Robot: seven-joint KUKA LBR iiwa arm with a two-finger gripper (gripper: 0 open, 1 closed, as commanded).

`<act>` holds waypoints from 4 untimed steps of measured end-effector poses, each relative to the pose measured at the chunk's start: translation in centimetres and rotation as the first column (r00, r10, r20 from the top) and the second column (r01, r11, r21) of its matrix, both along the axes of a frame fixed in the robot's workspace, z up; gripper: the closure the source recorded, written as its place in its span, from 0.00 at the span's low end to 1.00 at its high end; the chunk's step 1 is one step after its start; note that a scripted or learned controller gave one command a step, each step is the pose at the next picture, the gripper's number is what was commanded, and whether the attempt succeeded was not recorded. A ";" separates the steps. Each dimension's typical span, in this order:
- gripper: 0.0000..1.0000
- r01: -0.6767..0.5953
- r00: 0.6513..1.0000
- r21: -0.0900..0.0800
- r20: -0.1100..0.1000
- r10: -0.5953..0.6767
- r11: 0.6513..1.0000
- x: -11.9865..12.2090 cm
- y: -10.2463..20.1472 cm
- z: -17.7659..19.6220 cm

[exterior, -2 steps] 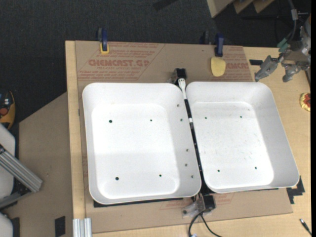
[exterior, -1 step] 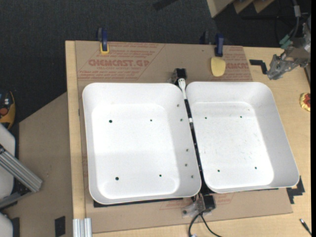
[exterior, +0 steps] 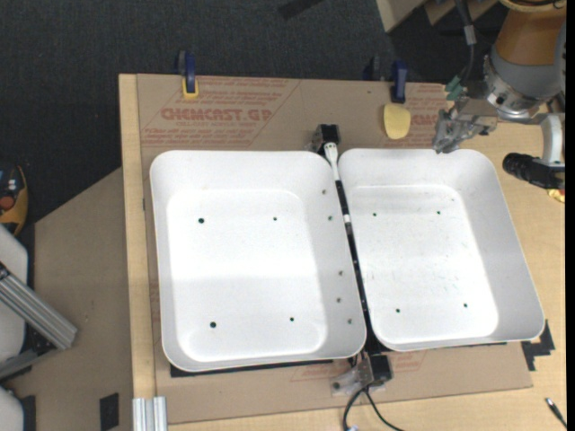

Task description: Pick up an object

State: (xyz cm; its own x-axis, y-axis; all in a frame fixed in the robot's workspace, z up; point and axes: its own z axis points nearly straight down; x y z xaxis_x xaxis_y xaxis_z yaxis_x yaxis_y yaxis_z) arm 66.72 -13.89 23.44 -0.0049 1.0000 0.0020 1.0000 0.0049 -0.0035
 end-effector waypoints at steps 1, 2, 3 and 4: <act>1.00 -0.006 1.000 0.000 0.012 0.006 1.000 0.1 10.5 5.7; 1.00 0.001 1.000 -0.001 0.004 -0.001 1.000 -2.5 13.6 8.0; 1.00 -0.003 1.000 0.000 -0.001 0.003 1.000 -0.1 23.2 0.7; 1.00 0.009 1.000 -0.003 0.009 -0.009 1.000 0.0 16.1 5.0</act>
State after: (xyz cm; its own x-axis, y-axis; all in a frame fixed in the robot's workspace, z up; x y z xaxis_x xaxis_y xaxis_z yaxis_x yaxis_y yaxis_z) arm 66.70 2.22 28.42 0.0041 1.0000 -0.0015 1.0000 -0.0041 0.0051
